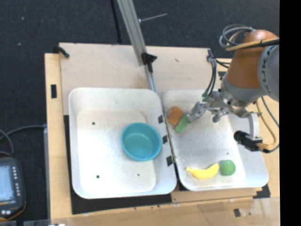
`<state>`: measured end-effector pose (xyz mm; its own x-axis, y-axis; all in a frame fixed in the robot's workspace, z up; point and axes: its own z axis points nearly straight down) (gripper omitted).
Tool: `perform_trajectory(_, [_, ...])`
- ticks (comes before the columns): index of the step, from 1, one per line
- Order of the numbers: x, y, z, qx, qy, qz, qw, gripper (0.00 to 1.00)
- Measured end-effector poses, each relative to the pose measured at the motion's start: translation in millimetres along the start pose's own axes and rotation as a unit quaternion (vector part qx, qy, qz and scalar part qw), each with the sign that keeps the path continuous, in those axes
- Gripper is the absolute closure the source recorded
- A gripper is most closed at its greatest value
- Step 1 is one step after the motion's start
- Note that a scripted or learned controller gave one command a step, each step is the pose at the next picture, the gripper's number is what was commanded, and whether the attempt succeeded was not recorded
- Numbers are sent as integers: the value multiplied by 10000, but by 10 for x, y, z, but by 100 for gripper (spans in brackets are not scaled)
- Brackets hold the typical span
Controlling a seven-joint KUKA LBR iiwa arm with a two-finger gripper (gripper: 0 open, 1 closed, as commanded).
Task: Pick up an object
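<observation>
Approach step: pincer (205,111) hangs over the right bin (263,173), spread wide, holding nothing. Green block (181,125) just left; next, descend onto it.

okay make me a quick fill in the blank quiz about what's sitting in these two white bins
1. The blue bowl sits in the ____ bin.
2. The banana lies right beside a small ____ ball.
3. The orange object sits beside a green object in the ____ bin.

Missing words: left; green; right
</observation>
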<state>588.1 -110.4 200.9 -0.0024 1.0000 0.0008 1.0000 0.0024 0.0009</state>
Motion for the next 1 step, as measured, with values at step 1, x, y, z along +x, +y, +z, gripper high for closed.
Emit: perform_trajectory(1, [1,1,0,-2,1,5,10000,0])
